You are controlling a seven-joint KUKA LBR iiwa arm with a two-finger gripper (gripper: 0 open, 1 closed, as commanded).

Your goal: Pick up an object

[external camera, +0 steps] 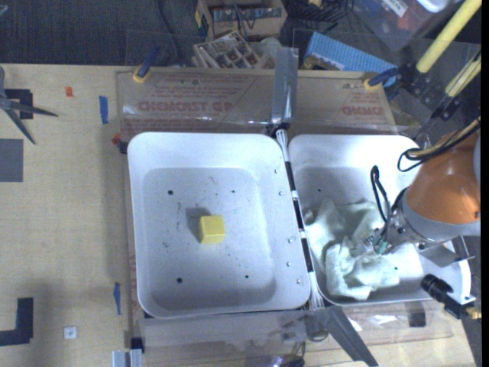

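Camera view: slanted look down.
Yellow block point(212, 228): small cube, left bin point(153, 159) centre.
White cloth point(353, 266): crumpled, right bin point(321, 153) near edge.
Gripper point(380, 241): lowered onto cloth; grip state unclear.

Both white bins point(153, 159) look like smooth, faintly glossy plastic. In the left one lies a matt yellow block point(212, 229), foam-like. Right of that block, crumpled white cloth point(353, 270) looks soft and wrinkled. The table point(61, 205) appears to be pale matt wood.
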